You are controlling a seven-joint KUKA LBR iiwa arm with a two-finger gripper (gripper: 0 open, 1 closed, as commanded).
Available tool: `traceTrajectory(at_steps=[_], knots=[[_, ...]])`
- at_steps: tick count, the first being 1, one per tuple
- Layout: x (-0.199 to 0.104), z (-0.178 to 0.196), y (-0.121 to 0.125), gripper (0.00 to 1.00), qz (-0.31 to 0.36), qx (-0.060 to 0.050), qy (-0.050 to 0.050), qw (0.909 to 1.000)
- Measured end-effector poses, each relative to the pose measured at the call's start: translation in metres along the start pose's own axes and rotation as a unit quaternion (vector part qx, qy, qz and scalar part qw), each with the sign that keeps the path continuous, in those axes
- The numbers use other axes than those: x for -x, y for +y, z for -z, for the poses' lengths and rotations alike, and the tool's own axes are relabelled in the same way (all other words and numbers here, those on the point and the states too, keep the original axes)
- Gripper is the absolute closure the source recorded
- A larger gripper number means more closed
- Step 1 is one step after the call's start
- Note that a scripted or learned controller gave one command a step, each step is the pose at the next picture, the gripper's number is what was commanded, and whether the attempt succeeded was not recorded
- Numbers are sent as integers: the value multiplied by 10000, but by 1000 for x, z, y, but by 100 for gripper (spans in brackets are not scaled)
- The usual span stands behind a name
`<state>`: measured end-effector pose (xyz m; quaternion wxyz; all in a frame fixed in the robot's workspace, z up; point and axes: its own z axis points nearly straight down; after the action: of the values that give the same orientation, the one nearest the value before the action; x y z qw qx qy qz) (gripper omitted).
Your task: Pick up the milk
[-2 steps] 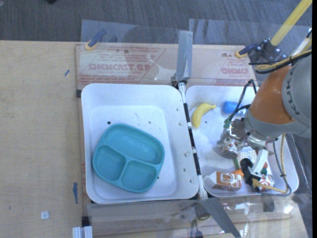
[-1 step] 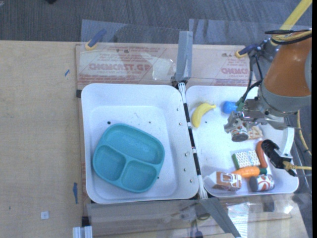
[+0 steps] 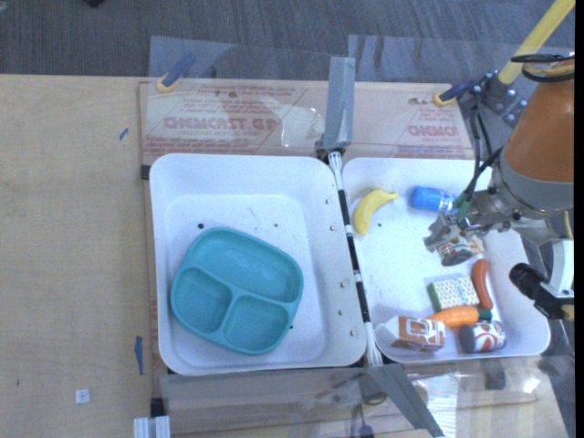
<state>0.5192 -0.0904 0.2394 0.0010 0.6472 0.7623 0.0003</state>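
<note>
Milk [image 3: 420, 333], a small carton lying on its side, rests at the near edge of the right bin [image 3: 392, 245], close to that bin's near-left corner, so the task looks barely begun: the carton is not lifted and nothing touches it. The end effector [image 3: 453, 231] hovers well apart from it, toward the far-right part of the same bin, just beside the blue bottle [image 3: 429, 198]. Whether it is wide or narrow I cannot tell; its tip is a dark tangle against the white floor, and a small mottled item directly under it blurs into it. What is left, by my judgement, is everything that matters: travel toward the near edge, descend over the carton, close on it and raise it.

Neighbours may crowd that approach. An orange carrot [image 3: 458, 316] lies just beside the carton, a rounded can [image 3: 482, 337] sits at the near-right corner, and a green patterned packet [image 3: 453, 292] and a red sausage-like piece [image 3: 483, 284] lie just behind. A banana [image 3: 370, 209] lies near the bin's far-left corner. The left bin [image 3: 182, 190] carries a teal divided plate [image 3: 235, 289]. The arm's upper body is cut off at the right.
</note>
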Motion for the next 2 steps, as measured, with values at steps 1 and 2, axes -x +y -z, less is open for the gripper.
traceTrajectory(at_steps=[1, 2], knots=[[23, -25, -5, 100, 337, -15, 10, 9994], [-10, -55, 57, 100, 421, 1, -1, 9991]])
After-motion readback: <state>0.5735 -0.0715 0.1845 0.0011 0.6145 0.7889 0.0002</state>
